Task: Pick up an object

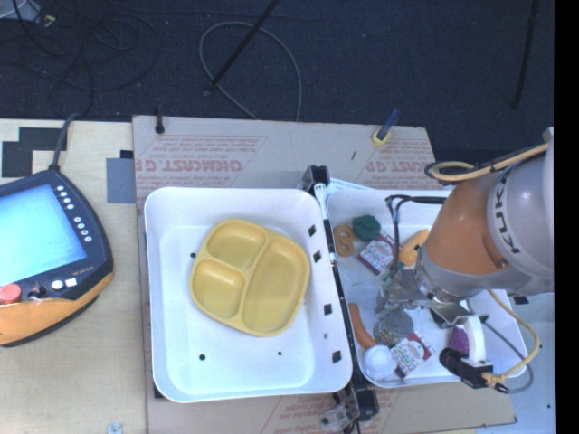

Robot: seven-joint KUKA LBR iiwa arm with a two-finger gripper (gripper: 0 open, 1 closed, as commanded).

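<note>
Right bin (425,380) holds the clutter I'd pick from: an orange carrot-like piece (360,325) near its left wall, a white ball (378,361) at the front, a red-and-white packet (410,354) just beside it, another packet (374,255) further back, a dark green bit (366,226), and a purple item (459,340). Gripper (395,298) is down among them mid-bin, but the wrist blocks my view, so I can't tell if the fingers are apart or together. Left bin (172,333) carries a yellow divided plate (249,276). Teach pendant (45,251) sits on the table's left, partly cut off.
</note>
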